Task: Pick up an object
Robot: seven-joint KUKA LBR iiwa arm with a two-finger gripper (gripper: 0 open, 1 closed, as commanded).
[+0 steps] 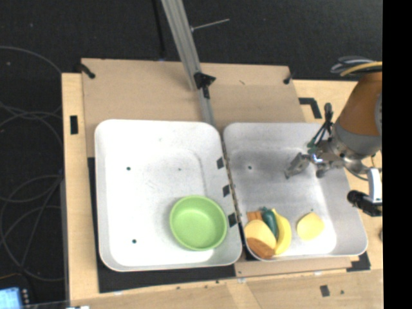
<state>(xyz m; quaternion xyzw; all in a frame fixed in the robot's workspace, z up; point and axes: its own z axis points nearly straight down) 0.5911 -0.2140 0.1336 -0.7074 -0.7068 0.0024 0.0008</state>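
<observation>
While the arm reaches in over the right bin (pixel 335 237), its tool (pixel 297 166) hangs above bare bin floor; whether it is spread or pressed together cannot be told. The step looks like the approach, nothing yet grasped. The nearest targets, a yellow lemon (pixel 310 226) and a banana (pixel 282 232), lie toward the bin's front edge, calling for travel that way, then descent. Open floor surrounds the tool; a green bowl (pixel 198 222) sits well apart, across the divider.

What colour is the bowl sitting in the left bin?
Light green. The bowl shows plainly in the camera view, near the left bin's front right corner.
</observation>
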